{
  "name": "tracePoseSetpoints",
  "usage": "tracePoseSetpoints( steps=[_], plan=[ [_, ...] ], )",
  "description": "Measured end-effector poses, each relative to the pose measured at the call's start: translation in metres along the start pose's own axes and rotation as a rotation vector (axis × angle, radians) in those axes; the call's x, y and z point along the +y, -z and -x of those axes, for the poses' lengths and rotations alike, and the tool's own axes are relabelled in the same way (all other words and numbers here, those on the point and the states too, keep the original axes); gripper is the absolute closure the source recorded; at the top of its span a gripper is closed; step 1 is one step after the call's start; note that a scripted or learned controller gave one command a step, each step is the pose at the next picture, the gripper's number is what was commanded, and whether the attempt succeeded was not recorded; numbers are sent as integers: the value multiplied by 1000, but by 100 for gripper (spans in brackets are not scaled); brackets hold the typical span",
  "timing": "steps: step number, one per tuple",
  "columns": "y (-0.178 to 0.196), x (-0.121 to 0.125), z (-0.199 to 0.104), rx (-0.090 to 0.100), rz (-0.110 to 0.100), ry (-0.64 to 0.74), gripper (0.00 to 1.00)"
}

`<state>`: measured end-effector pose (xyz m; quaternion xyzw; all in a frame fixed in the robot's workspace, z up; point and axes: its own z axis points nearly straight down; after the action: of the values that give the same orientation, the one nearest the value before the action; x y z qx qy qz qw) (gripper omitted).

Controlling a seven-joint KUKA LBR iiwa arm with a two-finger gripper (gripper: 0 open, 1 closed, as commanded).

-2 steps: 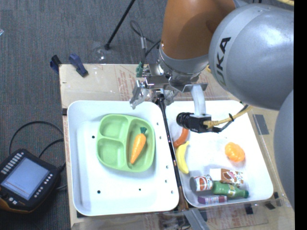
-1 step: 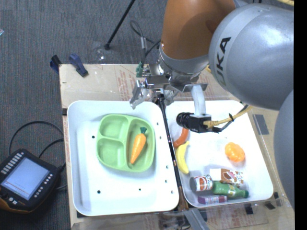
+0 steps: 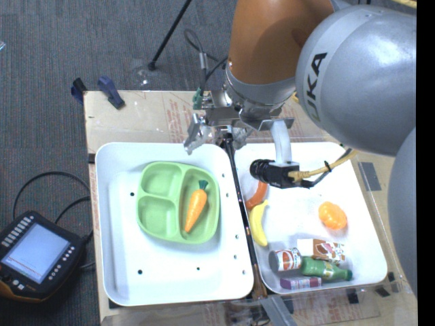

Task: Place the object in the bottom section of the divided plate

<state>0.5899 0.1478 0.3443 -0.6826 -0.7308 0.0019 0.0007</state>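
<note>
A carrot lies in the right section of the green plate. The jaws hover over the left bin's far edge, spread apart, holding nothing.

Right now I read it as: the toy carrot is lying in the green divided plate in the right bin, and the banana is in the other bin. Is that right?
Not quite. The camera view shows the green divided plate, with the toy carrot in its large section, sitting in the left bin, not the right one. The banana is in the other bin, the right bin, as you said.
</note>
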Motion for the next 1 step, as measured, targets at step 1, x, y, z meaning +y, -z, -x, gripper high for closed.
tracePoseSetpoints(
  steps=[1],
  plan=[
    [0, 0, 0, 0, 0, 0, 0]
  ],
)
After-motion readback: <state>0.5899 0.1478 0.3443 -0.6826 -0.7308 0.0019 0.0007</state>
